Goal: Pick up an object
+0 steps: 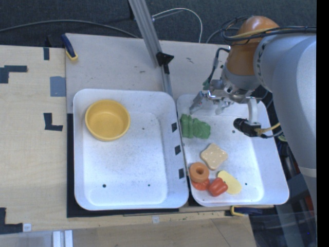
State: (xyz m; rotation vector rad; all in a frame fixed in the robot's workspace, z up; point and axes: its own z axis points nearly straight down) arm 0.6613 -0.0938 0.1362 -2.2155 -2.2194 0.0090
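My gripper (207, 105) hangs over the far end of the right bin (267, 174), its fingers spread open with nothing between them. Just below and left of it lies a green leafy toy (194, 127), apart from the fingers. Further toward the front of the same bin lie a tan toast slice (213, 156), an orange ring (199, 172), a red pepper-like piece (217, 187) and a flat yellow piece (232, 184). A yellow bowl (107, 119) stands in the far left corner of the left bin (128, 189).
A slanted metal post (149, 30) rises behind the bins, ending at a black clamp near their shared corner. The grey arm (288, 81) covers the right bin's far right side. A black cable loop (249, 127) hangs beside the gripper.
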